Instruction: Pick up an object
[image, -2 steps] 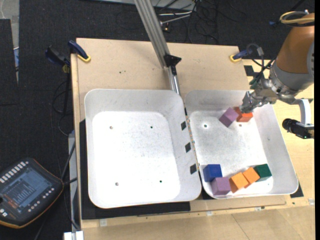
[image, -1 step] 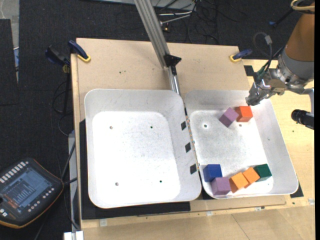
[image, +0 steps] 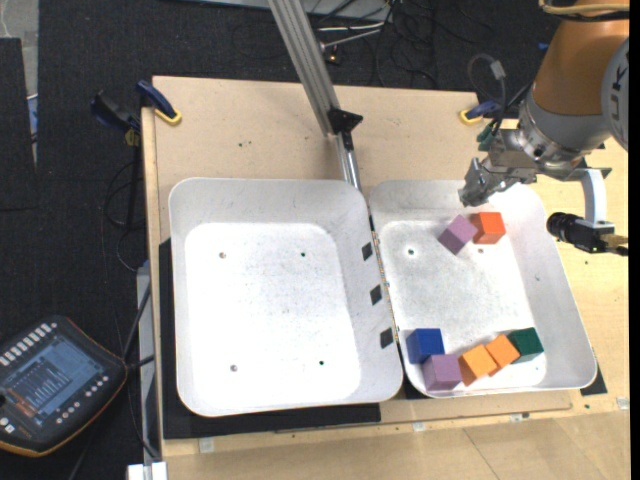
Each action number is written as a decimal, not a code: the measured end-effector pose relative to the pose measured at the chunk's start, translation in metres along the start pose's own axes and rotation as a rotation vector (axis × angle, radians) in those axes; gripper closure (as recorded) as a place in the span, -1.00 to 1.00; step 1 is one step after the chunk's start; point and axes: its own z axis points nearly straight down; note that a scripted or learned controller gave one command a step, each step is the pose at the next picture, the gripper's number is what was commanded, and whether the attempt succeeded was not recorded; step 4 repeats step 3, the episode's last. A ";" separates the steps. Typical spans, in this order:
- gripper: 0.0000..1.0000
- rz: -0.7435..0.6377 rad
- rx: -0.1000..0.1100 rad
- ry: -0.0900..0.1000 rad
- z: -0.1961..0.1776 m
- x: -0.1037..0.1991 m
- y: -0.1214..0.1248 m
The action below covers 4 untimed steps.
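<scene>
Nearest the camera, along the front wall of the right bin (image: 560, 298), sit five blocks in a loose row: a blue cube (image: 425, 344), a purple cube (image: 442, 371) just in front of it, an orange block (image: 479, 360), a second orange block (image: 502, 350), and a green block (image: 526, 343) at the row's right end. Farther back in that bin, a purple block (image: 458, 233) touches an orange cube (image: 489, 227). My hand (image: 481, 188) hangs just beyond this pair, over the bin's back wall; I cannot tell its grip. The left bin (image: 190, 268) lies beside the right bin on the worktop (image: 250, 128).
</scene>
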 end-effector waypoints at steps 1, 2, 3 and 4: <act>1.00 -0.001 0.002 0.000 -0.006 0.055 0.000; 1.00 -0.001 0.002 0.000 -0.002 0.117 0.008; 1.00 0.000 0.002 0.000 0.003 0.169 0.017; 1.00 0.000 0.002 0.000 0.003 0.169 0.017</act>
